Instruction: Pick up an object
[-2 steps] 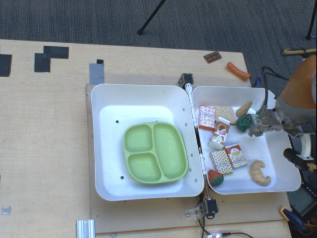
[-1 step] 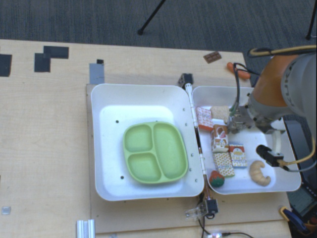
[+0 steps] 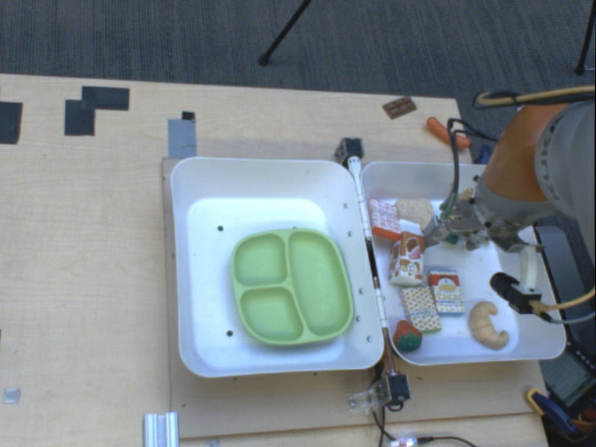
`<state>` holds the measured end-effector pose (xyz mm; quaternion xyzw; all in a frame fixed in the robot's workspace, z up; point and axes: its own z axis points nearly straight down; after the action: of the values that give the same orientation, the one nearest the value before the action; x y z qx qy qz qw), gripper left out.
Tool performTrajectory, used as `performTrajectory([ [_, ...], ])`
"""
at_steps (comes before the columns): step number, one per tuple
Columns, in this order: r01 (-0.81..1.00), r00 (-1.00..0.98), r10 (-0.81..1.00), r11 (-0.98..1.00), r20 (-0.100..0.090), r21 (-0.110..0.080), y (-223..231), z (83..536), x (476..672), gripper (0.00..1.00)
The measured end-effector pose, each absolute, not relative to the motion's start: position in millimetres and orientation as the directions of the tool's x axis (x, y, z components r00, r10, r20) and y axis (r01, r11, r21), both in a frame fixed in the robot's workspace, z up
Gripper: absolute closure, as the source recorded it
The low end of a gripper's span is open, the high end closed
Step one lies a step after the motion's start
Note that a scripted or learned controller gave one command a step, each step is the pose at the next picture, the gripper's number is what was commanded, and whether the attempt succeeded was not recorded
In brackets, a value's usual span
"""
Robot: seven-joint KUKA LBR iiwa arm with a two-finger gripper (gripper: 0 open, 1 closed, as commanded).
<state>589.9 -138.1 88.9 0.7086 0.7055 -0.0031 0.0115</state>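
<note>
1. In the right bin [image 3: 545,347] you have a cluster of small toy food items: a red-and-white carton [image 3: 385,218] near the divider, a pale bread-like block [image 3: 416,211] beside it, a small milk-style carton [image 3: 407,261] below those, a patterned box [image 3: 422,307], an orange-and-white box [image 3: 448,293], a red-and-green strawberry [image 3: 406,336] at the front corner, and a tan croissant [image 3: 488,325].
2. The gripper [image 3: 450,228] sits low in that bin, just right of the bread-like block; you cannot tell whether it is spread or pressed together, and nothing is visibly between its tips.
3. The grey arm [image 3: 549,170] with its orange band reaches in from your right.
4. The left bin [image 3: 186,277] holds a green three-compartment plate [image 3: 292,287].
5. Both bins rest on a pale wooden bench [image 3: 84,277].
</note>
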Motion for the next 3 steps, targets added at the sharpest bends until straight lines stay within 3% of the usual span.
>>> performTrajectory([
  [1,1.0,-0.001,1.0,0.001,-0.002,0.008,-129,87,495.9,0.0],
  [2,1.0,-0.002,1.0,0.002,-0.002,0.013,-129,98,498.1,1.0],
  [3,1.0,-0.005,1.0,0.005,0.001,0.003,-56,185,504.8,1.0],
])
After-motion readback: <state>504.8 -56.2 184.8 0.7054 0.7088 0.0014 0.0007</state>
